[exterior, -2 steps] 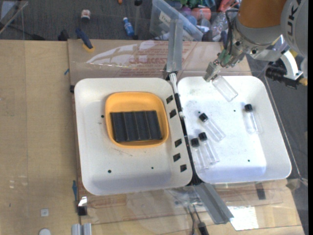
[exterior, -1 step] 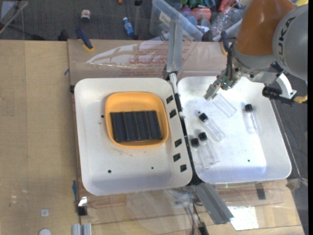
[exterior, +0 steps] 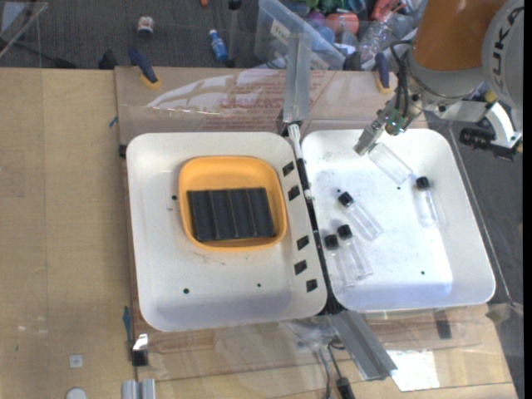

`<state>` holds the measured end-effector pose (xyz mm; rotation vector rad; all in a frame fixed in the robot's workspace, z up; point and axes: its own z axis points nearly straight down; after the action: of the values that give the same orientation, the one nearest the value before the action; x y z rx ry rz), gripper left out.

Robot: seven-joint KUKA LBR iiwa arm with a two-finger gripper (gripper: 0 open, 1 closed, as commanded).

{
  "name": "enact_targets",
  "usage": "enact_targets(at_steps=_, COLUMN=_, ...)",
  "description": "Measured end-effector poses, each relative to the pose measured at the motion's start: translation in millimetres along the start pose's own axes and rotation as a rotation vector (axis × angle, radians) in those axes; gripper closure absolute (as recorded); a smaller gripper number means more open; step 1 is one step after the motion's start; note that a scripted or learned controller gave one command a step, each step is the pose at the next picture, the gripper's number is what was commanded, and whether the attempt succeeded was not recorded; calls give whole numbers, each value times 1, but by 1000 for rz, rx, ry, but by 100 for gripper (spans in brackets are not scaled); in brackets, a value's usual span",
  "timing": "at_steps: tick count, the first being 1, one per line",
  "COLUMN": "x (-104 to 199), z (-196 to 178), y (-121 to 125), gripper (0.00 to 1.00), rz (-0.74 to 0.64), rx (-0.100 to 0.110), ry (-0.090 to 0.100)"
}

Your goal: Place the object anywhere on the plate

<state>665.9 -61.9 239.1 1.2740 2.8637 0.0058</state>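
Note:
An orange plate [exterior: 193, 179] lies in the left bin [exterior: 158, 281], and a black ridged block [exterior: 231, 214] rests on it. Several clear vials with black caps lie in the right bin [exterior: 465, 264]: one near the middle [exterior: 357, 214], one lower down [exterior: 353, 258] and one at the right [exterior: 426, 204]. Another clear vial [exterior: 391, 165] lies at the back of that bin. My gripper [exterior: 379, 133] hangs over the right bin's back edge, just above and left of this vial. Whether it touches the vial is unclear.
A metal divider bar [exterior: 295, 98] runs between the bins. Behind the bench stands a clear tub [exterior: 278, 23] full of coloured objects. Small tools lie on the floor at the back left.

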Motion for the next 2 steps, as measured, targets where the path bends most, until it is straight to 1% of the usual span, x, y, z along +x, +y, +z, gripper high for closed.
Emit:
enact_targets(at_steps=1, x=-9, z=-57, y=-9, gripper=100, rz=157, rx=1, ry=-1)
enact_targets(at_steps=2, x=-32, z=-27, y=-27, gripper=100, rz=100, rx=5, ry=3)
